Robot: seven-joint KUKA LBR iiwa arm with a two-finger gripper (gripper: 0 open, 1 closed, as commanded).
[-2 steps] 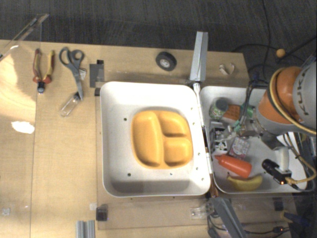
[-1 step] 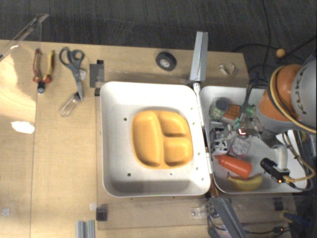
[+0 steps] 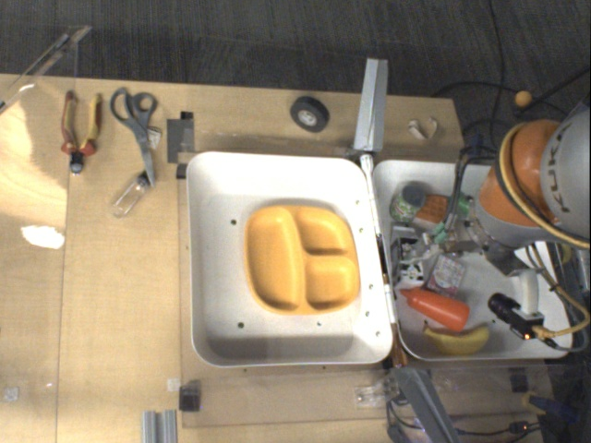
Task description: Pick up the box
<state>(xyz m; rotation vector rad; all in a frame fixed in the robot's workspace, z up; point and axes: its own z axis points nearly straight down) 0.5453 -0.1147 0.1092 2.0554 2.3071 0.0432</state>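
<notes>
Pincer point(image 3: 441, 236) low in right bin point(image 3: 554, 351), buried in clutter, can't tell its state. Box point(image 3: 449, 272) just below it, small, pale, pinkish print, lying flat; long axis hard to judge, corners tilted slightly. Carrot point(image 3: 436, 308) and banana point(image 3: 455, 341) nearer the front. Left bin point(image 3: 212, 247) has yellow divided tray point(image 3: 302, 257). Scissors point(image 3: 138, 127) on worktop point(image 3: 102, 293).

A lab workbench point(image 3: 111, 321) (pliers point(image 3: 79, 129), scissors point(image 3: 138, 127), tape roll point(image 3: 309, 113)).
</notes>
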